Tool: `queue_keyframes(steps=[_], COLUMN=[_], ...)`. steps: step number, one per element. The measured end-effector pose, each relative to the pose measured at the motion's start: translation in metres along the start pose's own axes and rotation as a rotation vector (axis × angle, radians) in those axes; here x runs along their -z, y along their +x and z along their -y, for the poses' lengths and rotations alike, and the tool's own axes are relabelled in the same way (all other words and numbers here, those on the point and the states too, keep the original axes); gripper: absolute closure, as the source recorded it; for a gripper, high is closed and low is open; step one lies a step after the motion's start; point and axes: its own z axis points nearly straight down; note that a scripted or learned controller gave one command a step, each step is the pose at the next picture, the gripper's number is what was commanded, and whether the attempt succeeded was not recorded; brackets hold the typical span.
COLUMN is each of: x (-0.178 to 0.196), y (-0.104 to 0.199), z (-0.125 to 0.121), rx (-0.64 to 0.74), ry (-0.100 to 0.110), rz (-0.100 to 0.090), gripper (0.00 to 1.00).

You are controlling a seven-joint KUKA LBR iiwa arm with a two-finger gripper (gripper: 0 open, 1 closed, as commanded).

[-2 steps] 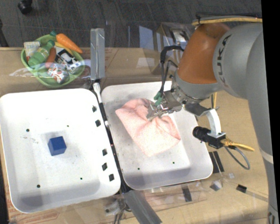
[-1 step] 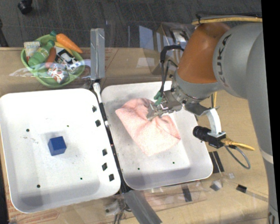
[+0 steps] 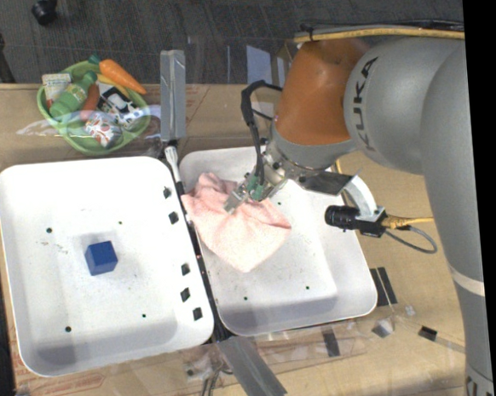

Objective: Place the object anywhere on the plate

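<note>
Camera view: gripper point(image 3: 246, 193) is low in the right bin point(image 3: 349, 292), at the far-left part, touching the pink cloth point(image 3: 237, 228). Cloth lies crumpled directly under and near of it. Finger state: cannot tell. Blue cube point(image 3: 101, 256) sits in the left bin point(image 3: 27, 210), well apart.

Cube point(image 3: 101, 256) in left bin point(image 3: 27, 219); cloth point(image 3: 237, 228) in right bin point(image 3: 349, 287), gripper point(image 3: 249, 191) over it. Bowl point(image 3: 95, 107) behind left bin.
</note>
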Motion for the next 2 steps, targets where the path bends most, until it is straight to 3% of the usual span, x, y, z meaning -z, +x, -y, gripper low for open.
queue_keyframes(steps=[2], x=[0.015], y=[0.045], z=[-0.076], rx=[0.808], ry=[-0.004], rz=[0.007], gripper=[1.00])
